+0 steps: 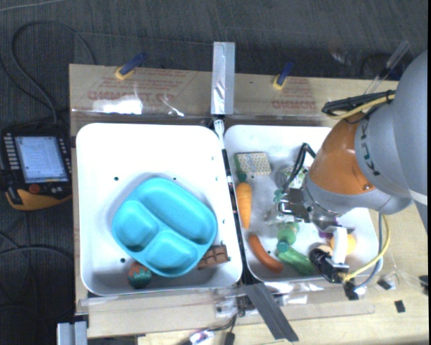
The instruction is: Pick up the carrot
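Your carrot [244, 203] lies along the left wall of the right bin [299, 136], tip toward you, a waffle-like piece [253, 164] just above it. Your pincer [287, 205] hangs nearby to its right over green toys; I can't tell its grip. The blue tray [165, 225] sits in the left bin [100, 192].
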Robot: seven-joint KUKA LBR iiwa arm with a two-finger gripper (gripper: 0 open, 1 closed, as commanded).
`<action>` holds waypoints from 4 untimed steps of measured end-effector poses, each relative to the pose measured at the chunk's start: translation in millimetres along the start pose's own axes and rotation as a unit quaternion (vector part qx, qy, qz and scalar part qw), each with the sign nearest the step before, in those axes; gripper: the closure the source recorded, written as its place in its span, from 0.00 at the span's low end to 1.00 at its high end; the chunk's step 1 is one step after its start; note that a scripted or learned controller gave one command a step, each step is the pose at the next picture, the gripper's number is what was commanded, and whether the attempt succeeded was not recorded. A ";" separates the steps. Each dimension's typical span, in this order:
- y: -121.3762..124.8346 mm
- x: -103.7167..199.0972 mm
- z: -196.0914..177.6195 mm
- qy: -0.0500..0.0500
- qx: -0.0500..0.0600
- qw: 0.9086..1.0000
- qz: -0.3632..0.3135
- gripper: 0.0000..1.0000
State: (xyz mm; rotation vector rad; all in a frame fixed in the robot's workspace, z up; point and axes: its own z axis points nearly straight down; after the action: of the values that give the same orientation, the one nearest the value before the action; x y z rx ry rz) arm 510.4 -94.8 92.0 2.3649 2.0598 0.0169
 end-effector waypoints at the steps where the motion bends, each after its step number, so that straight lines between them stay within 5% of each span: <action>1: -18.2 -1.2 -0.9 -0.002 -0.008 0.998 0.055 1.00; 2: -18.5 -3.1 -0.8 0.002 -0.005 0.994 0.113 1.00; 3: -8.5 -35.3 -3.3 -0.002 0.003 0.995 0.100 1.00; 4: -18.9 -48.2 -127.0 -0.005 0.007 0.995 0.096 1.00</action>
State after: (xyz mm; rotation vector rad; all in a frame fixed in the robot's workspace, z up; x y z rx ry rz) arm 483.6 -140.3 218.6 2.5551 1.8269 -0.0078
